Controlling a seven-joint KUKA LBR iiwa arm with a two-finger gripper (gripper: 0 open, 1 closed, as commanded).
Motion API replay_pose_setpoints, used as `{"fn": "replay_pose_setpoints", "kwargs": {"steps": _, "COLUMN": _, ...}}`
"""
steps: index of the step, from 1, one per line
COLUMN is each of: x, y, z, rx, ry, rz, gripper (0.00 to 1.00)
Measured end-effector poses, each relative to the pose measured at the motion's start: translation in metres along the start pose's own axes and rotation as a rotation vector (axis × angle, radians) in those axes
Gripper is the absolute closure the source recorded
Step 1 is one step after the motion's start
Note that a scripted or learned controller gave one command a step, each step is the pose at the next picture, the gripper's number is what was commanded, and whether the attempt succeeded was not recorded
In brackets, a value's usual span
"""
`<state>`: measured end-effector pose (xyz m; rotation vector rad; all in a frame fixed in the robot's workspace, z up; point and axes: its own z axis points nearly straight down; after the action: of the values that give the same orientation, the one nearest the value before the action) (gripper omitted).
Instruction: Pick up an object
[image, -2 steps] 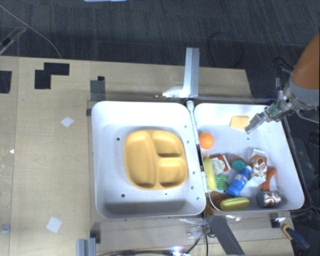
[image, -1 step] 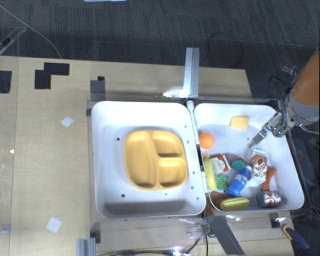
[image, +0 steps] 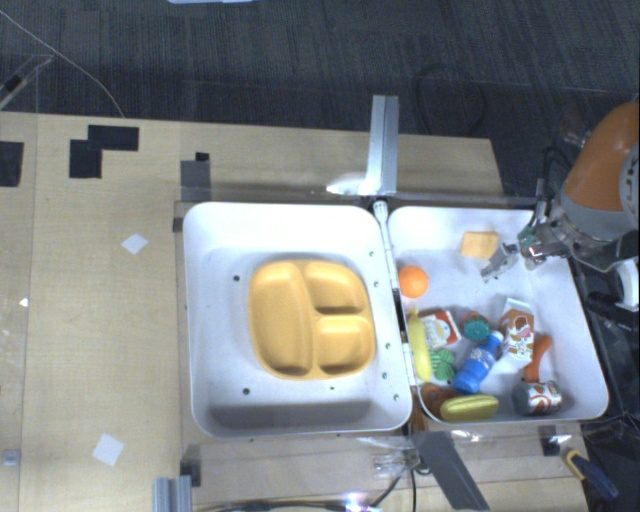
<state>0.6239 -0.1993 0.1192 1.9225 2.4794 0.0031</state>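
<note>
Here you have two white bins side by side on the surface: the left bin (image: 200, 330) holds one yellow divided tray (image: 308, 318), the right bin (image: 590, 340) a heap of small things. Count one orange ball (image: 412, 281), one yellow sponge block (image: 479, 245), one blue bottle (image: 478, 364) and one green-yellow piece (image: 469, 406). The hand (image: 503, 260) hovers just right of the sponge block, its fingers slightly parted, gripping nothing.
</note>
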Motion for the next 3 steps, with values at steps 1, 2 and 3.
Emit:
{"fn": "replay_pose_setpoints", "kwargs": {"steps": 1, "x": -0.013, "y": 0.045, "z": 0.027, "rx": 0.004, "ry": 0.005, "rz": -0.031, "gripper": 0.0}}
{"fn": "replay_pose_setpoints", "kwargs": {"steps": 2, "x": -0.014, "y": 0.048, "z": 0.015, "rx": -0.009, "ry": -0.008, "rz": -0.039, "gripper": 1.0}}
{"fn": "replay_pose_setpoints", "kwargs": {"steps": 3, "x": -0.018, "y": 0.045, "z": 0.029, "rx": -0.002, "ry": -0.002, "rz": -0.117, "gripper": 1.0}}
